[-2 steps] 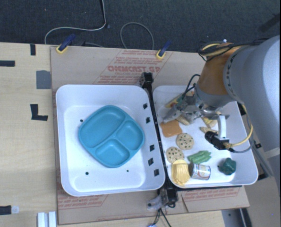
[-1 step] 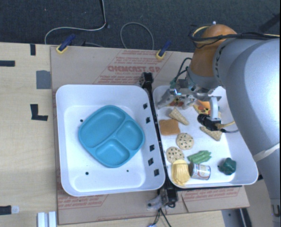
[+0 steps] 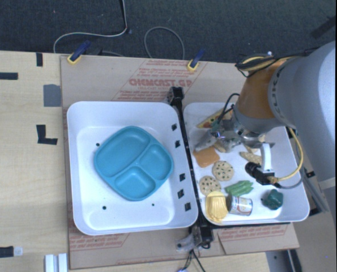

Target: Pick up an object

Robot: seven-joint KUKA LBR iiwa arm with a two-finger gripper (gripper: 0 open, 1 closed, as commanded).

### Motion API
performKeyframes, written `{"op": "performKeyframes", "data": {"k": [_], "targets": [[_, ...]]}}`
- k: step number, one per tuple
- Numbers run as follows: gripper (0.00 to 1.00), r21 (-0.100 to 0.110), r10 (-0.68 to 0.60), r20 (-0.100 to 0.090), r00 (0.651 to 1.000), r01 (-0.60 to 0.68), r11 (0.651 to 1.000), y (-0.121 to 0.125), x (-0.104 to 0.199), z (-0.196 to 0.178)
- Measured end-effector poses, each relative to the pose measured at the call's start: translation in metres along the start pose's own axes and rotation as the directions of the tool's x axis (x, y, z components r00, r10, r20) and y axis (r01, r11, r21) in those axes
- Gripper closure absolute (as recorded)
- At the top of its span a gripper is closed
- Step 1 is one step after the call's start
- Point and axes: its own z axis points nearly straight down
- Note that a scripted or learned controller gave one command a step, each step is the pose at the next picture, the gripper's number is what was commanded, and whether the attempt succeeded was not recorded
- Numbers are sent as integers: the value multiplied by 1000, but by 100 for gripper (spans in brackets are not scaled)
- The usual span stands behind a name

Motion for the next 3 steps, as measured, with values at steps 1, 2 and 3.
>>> {"op": "performKeyframes", "data": {"k": [1,2,3], "targets": [[0,0,-4,0,1000,4,1000,50,7,-35],[0,13,-3,0,1000,3,1000,67,5,5],[100,11,-5,3,1000,5,1000,67,5,-7]]}}
